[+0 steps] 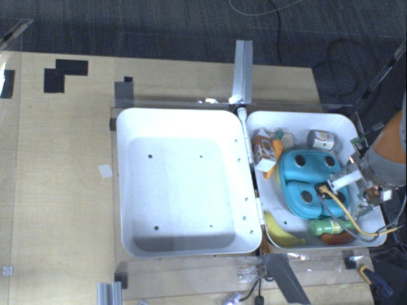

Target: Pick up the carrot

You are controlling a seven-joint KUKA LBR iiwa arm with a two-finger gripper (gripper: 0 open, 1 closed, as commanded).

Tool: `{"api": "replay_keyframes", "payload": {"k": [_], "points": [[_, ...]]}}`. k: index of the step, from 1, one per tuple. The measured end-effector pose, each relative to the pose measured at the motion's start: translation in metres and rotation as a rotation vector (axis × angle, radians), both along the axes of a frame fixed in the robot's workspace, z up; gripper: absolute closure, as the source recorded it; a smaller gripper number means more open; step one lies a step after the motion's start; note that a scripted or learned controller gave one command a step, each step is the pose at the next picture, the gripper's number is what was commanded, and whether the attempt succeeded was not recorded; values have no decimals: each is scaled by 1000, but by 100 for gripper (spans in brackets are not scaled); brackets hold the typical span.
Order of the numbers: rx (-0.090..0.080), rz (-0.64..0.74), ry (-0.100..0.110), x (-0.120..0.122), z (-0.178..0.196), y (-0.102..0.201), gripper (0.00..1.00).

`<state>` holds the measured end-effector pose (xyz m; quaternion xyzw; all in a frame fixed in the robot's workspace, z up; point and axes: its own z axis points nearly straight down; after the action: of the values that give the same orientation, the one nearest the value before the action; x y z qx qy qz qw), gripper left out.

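Claw [367, 196] is hovering over the right bin's [299, 117] right side. Can't tell how open it is, and I'm seeing nothing in it. What looks like the carrot [277, 148] is lying well left of the claw, beyond the teal toy [305, 176]. Grasp is looking not yet done.

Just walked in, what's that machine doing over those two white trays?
A grey robot arm reaches in from the right over the right-hand bin, which is cluttered with a teal plastic piece, a banana, a small can and a packet. Its gripper hangs at the bin's right side, beside the teal piece. It is meant to pick up a carrot; the orange-and-green item near the bin's front edge may be it, though I can't be sure. Nothing looks lifted yet.
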<state>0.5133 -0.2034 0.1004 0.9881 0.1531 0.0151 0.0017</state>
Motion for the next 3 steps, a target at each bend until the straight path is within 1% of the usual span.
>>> {"api": "replay_keyframes", "payload": {"k": [1, 2, 3], "points": [[-1, 14, -8, 4, 11, 3, 100], [-1, 13, -8, 4, 11, 2, 0], [-2, 51, 28, 41, 41, -2, 0]]}}
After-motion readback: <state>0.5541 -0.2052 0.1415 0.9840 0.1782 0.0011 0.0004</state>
